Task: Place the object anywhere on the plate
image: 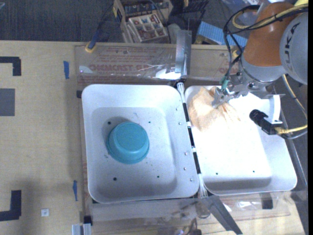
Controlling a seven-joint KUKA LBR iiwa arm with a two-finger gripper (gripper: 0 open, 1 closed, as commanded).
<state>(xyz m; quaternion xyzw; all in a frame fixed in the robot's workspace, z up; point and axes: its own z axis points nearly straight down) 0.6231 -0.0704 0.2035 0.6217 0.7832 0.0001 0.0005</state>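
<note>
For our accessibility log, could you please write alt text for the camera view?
The gripper sits over a crumpled tan cloth in the right bin, far corner. A blue plate, seemingly upside down, lies in the left bin.

- Before me, two shallow white bins sit side by side on the bench: the left bin (93, 106) and the right bin (254, 180), their inner rims touching.
- A pale wooden bench top (34, 146) spreads out to the left of them, marked with black corner shapes (12, 65).
- Small strips of blue tape (66, 70) sit on the wood near the left bin.
- A clear plastic sheet (127, 68) with faint red lettering lies along the board behind the bins.
- Beyond the bench, on dark carpet, stands a small wooden rack of boxes (144, 18); what they hold I cannot tell.
</note>
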